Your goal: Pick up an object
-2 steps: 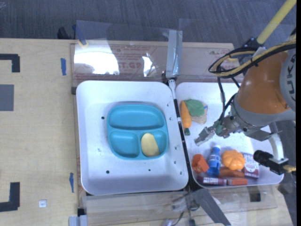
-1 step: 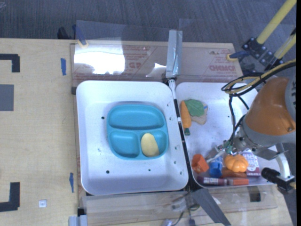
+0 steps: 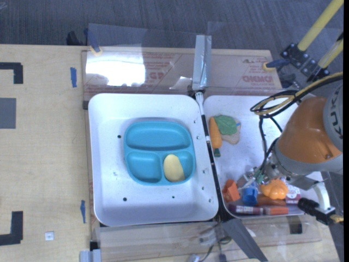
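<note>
In the right bin, the grey arm with its orange band comes down from the right. Its gripper sits low over a cluster of small items at the bin's near side. Just below the gripper are an orange rounded object, a small blue block and an orange-red block. A dark red marker lies along the near wall. The wrist hides the gripper's tip.
An orange carrot and a green-and-tan item lie at the right bin's far left. In the left bin, a blue divided tray holds a yellow oval object in its near right compartment. Black cables loop above the arm.
</note>
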